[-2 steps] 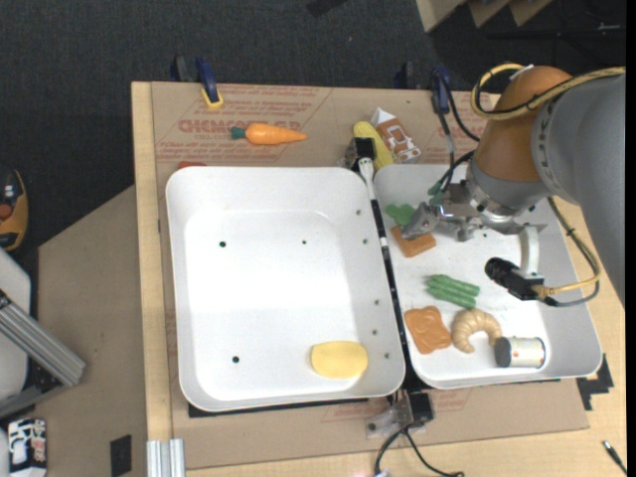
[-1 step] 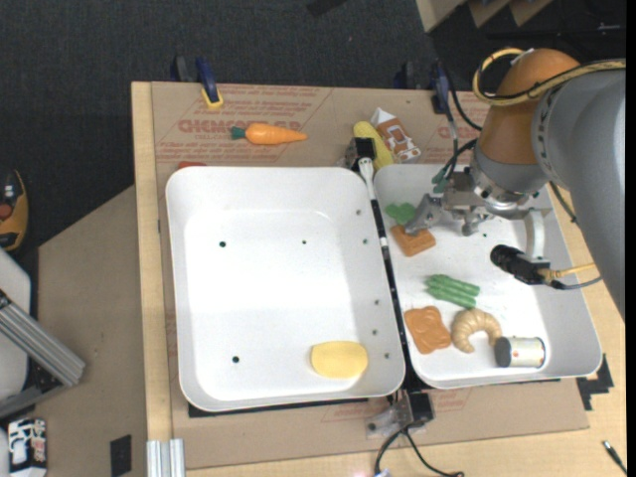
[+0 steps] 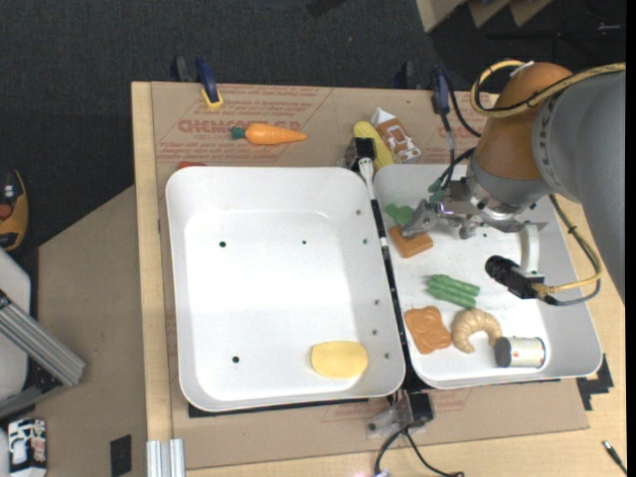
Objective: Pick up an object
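My gripper (image 3: 434,216) reaches low into the upper left part of the right bin (image 3: 566,351), under the orange band of the arm (image 3: 517,137). It sits just above a small brown block (image 3: 409,241) and right of a green piece (image 3: 399,213). Further down the same bin lie a green bean pod (image 3: 452,288), an orange toast-like piece (image 3: 427,328), a croissant (image 3: 477,326) and a small silver and black can (image 3: 521,351). A yellow oval (image 3: 339,359) rests in the left bin (image 3: 199,266) near its front right corner.
Behind the bins, on the cardboard, lie a carrot (image 3: 268,135), a banana (image 3: 370,139) and a brown and white packet (image 3: 398,139). A black fitting with a cable (image 3: 509,274) hangs from the arm over the right bin. Clamps (image 3: 209,82) hold the board's far edge.
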Controlling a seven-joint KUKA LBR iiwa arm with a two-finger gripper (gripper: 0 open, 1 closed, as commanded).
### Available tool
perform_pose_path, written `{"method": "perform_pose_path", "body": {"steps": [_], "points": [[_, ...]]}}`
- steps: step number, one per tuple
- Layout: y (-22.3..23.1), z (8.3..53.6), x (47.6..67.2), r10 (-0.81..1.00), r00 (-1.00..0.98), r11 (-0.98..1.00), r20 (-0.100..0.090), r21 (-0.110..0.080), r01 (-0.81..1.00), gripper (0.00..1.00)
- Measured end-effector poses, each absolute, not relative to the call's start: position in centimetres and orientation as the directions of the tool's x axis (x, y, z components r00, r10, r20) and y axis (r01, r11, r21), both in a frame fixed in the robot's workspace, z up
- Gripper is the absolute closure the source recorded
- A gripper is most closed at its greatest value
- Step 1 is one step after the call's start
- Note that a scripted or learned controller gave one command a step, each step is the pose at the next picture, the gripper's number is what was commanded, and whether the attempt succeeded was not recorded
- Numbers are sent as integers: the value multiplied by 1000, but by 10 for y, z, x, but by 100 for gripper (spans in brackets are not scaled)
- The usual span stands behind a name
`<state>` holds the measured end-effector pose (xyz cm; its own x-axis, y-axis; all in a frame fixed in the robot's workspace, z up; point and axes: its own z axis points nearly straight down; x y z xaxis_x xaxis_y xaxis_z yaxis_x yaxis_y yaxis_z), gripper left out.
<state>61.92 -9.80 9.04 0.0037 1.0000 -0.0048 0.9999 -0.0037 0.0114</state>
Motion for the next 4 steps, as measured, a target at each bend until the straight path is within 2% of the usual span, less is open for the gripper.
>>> {"method": "perform_pose_path", "body": {"steps": [1, 2, 3, 4], "points": [[-110, 87, 635, 1000, -7, 7, 11, -27, 1000, 0], [-113, 86, 636, 1000, -8, 8, 14, -28, 1000, 0], [-119, 86, 637, 1000, -8, 9, 15, -29, 1000, 0], [-100, 90, 622, 1000, 0, 0, -3, 9, 1000, 0]]}}
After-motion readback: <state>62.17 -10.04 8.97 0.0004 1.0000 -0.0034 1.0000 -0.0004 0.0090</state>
